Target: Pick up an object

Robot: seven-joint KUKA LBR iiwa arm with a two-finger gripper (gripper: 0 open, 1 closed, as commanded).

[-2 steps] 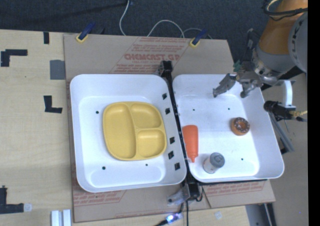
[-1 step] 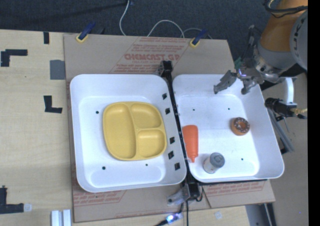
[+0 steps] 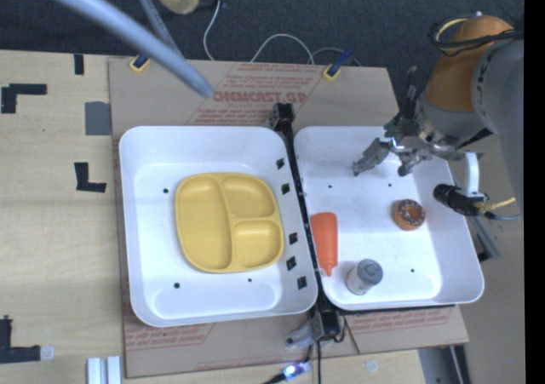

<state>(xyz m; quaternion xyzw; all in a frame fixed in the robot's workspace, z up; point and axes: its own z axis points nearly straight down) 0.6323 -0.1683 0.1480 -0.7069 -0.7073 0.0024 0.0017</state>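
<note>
You see the bench (image 3: pixel 51 203) from above, with two shallow white bins standing side by side on a sheet of cardboard (image 3: pixel 255 88). The left bin (image 3: pixel 140 203) carries a yellow divided plate (image 3: pixel 228 222), which lies flat near the middle of it and has three compartments.

In the right bin (image 3: pixel 451 276) there are three small things. An orange carrot-shaped toy (image 3: pixel 324 241) lies along the bin's left wall, close to the divider between the two bins, with its thin end toward the front edge. A small grey object with a round cap (image 3: pixel 364 275) stands just beside the carrot's tip, near the front wall of the bin. A brown donut with sprinkles (image 3: pixel 409 214) lies toward the right side of the bin, well apart from the other two.

The arm (image 3: pixel 498 76) reaches in from the right side, with its orange band (image 3: pixel 464 67) above the wrist. The gripper (image 3: pixel 387 159) is over the far part of the right bin, near its back wall. Its jaws stand apart, released, and you can see nothing between them. One finger (image 3: pixel 368 158) points toward the left, the other is nearer to the right wall. The donut is the nearest thing to the gripper, but they are not touching.
</note>
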